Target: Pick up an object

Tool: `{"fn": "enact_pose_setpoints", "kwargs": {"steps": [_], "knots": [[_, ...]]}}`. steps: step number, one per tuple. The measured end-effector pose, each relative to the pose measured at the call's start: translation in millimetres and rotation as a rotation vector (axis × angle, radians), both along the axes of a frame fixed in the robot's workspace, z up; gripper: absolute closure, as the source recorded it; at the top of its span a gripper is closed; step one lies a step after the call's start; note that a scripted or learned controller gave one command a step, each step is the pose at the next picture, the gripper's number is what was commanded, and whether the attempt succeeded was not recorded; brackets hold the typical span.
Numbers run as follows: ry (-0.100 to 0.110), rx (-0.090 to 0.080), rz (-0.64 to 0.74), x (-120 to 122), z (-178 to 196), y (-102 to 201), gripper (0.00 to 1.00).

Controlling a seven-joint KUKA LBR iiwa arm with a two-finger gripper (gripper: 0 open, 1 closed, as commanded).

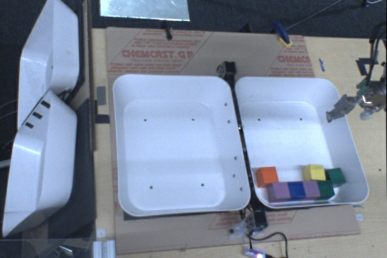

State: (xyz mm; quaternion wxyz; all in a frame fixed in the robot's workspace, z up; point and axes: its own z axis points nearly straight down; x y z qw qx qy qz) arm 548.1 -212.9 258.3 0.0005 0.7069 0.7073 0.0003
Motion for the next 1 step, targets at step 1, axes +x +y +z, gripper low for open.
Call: {"fn": "enact_pose_setpoints", "kwargs": {"steps": [1], "knots": [[0.0, 0.0, 0.0, 0.0, 0.0, 0.0, 0.0]]}}
